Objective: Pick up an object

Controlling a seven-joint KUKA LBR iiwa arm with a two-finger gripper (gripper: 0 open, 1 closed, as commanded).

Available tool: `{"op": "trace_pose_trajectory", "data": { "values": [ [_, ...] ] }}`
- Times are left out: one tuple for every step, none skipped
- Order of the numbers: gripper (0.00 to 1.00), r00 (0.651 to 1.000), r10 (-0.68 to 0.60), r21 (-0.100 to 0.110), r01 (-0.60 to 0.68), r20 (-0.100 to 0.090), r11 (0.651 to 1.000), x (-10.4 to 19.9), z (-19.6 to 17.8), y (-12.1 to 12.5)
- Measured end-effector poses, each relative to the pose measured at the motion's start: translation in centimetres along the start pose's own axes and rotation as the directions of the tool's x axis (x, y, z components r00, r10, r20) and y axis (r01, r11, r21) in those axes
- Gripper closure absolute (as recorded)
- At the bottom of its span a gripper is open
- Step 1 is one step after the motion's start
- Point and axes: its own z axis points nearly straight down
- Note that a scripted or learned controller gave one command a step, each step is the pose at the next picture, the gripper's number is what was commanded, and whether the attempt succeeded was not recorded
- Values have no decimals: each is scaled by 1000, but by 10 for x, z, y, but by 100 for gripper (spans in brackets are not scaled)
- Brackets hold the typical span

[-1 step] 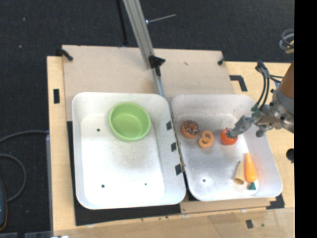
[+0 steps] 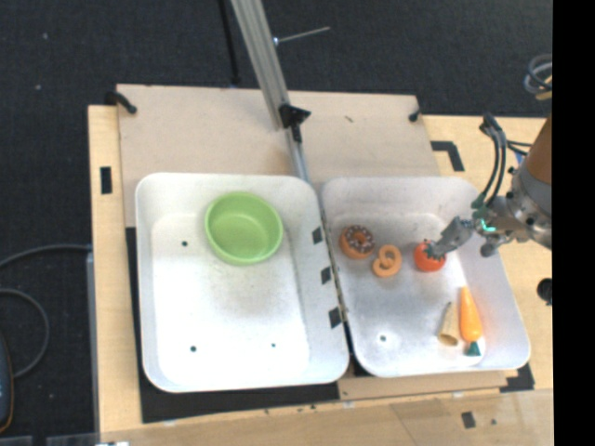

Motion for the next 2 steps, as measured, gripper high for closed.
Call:
{"op": "trace_pose_trajectory", "data": {
  "values": [
    [0,1000,3,6,-3,2,1000,-12,54,1],
    [0,1000,4,4,-4,2,1000,-13,95,3]
  ]
}}
